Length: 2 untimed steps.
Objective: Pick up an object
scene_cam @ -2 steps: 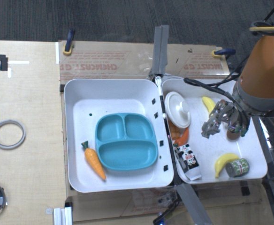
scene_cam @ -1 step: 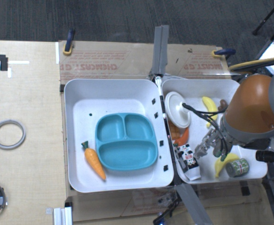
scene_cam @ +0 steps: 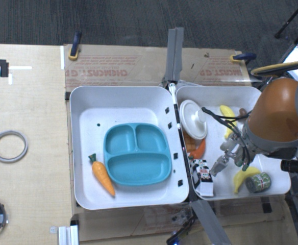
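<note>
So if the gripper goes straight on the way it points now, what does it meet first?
The gripper points down and toward the left of the right bin. The first thing in that line seems to be the black-and-white carton lying by the bin's left wall, though depth is unclear.

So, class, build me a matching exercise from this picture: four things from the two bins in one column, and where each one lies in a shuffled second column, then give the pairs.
Things:
1. carrot
2. blue divided plate
3. white lid
4. small can

Places:
A. middle of the left bin
B. near right corner of the right bin, next to a banana
C. left bin, by the plate's near left corner
D. far left part of the right bin

Pairs: 1-C, 2-A, 3-D, 4-B
</note>
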Available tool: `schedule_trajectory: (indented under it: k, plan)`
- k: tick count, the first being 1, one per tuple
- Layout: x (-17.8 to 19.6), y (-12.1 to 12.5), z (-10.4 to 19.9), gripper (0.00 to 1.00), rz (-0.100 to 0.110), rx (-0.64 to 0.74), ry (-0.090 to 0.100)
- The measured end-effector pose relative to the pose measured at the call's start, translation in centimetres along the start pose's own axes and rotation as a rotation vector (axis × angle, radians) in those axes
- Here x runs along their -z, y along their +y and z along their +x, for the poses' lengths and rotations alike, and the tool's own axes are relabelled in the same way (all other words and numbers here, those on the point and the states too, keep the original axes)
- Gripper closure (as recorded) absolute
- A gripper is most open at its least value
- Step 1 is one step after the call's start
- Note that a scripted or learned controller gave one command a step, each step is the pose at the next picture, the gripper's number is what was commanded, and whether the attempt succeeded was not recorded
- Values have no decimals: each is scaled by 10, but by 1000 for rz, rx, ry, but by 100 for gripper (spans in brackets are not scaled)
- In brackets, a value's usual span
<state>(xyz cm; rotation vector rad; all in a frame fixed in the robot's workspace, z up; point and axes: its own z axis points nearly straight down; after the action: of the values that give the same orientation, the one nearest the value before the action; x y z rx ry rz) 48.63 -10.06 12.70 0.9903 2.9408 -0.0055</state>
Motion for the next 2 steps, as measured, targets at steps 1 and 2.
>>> schedule_trajectory:
  k: [1, 2]
  plan:
    - [-24, 38, -56, 0, 10, -283, 17]
    - [-34, 75, -119, 0, 22, -279, 33]
